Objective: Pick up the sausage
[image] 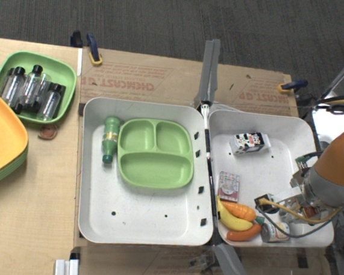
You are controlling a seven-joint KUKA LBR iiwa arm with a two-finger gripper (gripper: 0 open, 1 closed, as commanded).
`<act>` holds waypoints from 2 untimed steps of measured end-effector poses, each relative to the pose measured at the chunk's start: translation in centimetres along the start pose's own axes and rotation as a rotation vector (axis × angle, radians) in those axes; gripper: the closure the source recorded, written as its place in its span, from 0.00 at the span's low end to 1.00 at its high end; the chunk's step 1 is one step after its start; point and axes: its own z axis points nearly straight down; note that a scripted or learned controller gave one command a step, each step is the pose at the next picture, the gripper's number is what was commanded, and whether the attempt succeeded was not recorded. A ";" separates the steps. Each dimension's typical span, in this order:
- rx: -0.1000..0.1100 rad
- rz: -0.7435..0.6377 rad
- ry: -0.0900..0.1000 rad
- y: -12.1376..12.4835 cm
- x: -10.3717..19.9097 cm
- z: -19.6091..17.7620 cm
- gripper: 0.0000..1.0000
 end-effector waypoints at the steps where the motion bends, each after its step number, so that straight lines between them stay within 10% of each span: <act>1: 0.001 -0.017 0.002 5.2 -1.3 0.0 1.00; 2: 0.004 -0.247 0.000 5.2 -1.4 0.0 1.00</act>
